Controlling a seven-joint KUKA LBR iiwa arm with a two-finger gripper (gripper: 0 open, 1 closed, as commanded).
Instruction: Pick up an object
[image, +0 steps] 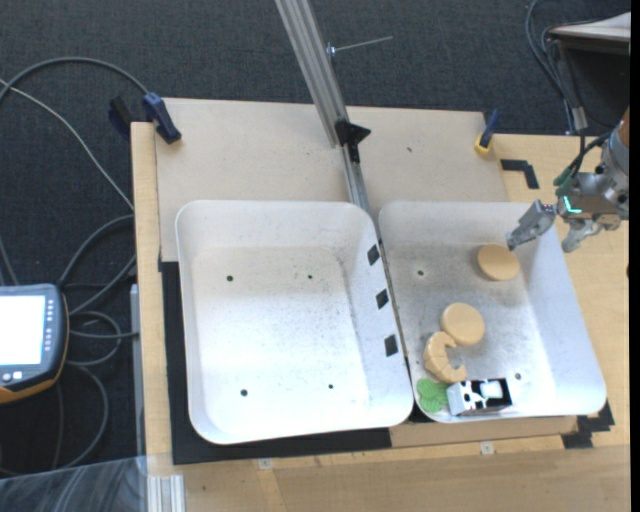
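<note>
Progress on the task is at an early stage: nothing has been lifted. The tool hangs above the far right corner of the right-hand shallow white plastic bin, its two grey fingers spread wide with nothing between them. The nearest candidate, a round tan biscuit-like disc, lies flat on the bin floor just beside the tool, toward the bench's middle, and is apart from the fingers.

Other contents of the same bin sit toward its near edge: a second round tan disc, a pale curved pastry-shaped piece touching it, a flat green round item at the near left corner, and a small black-and-white box-like object beside that. Judged remaining work: descend, close on one item, raise it.

Materials: both bins are smooth moulded plastic with rounded corners, floors speckled with dark scuffing. The left-hand white bin shows the same wear. The discs look matte and rigid; their low profile may make gripping awkward. The bench is pale, flat board.
</note>
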